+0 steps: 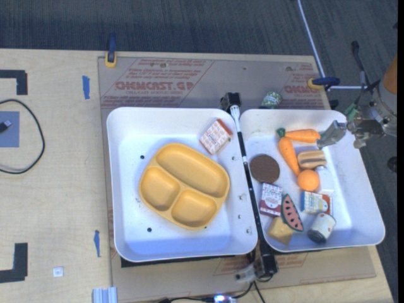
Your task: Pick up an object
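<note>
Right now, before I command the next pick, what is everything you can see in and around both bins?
left bin: 1, white
divided tray: 1, yellow, in left bin
small carton: 1, red and white, left bin, upper right
right bin: 1, white
carrots: 2, orange, right bin top
hot dog bun: 1, tan
cookie: 1, brown
orange: 1
watermelon slice: 1, red
cheese wedge: 1, yellow
tool: 1, grey, over right bin's upper right
</note>
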`<state>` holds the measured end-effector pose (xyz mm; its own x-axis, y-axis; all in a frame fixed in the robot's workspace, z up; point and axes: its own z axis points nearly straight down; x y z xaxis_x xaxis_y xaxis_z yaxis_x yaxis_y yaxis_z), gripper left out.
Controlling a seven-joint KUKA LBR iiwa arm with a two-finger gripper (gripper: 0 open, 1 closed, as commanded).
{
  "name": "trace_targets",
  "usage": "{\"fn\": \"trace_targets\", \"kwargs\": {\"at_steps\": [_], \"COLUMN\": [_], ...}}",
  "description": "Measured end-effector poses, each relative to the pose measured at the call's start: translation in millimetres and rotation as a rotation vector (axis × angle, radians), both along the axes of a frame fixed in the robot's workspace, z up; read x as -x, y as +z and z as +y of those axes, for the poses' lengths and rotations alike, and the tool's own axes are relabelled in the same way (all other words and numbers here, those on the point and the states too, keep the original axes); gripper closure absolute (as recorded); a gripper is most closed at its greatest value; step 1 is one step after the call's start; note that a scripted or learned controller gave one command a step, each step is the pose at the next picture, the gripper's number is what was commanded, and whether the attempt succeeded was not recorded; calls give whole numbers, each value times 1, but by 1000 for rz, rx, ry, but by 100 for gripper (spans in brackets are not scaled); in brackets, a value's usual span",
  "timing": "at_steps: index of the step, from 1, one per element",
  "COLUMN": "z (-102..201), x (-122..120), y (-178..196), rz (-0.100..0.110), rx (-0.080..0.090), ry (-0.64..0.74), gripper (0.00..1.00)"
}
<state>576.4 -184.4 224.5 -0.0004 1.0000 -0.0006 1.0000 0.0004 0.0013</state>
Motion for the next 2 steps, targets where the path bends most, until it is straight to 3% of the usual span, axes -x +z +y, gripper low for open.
{"fn": "trace_targets", "kwargs": {"at_steps": [1,2], "z": [12,10], "x": [-17,-20], "y": [-128,-114], "rz": [-4,-16], "rx": [1,6], "ry": [1,0], "gripper": [0,100]}}
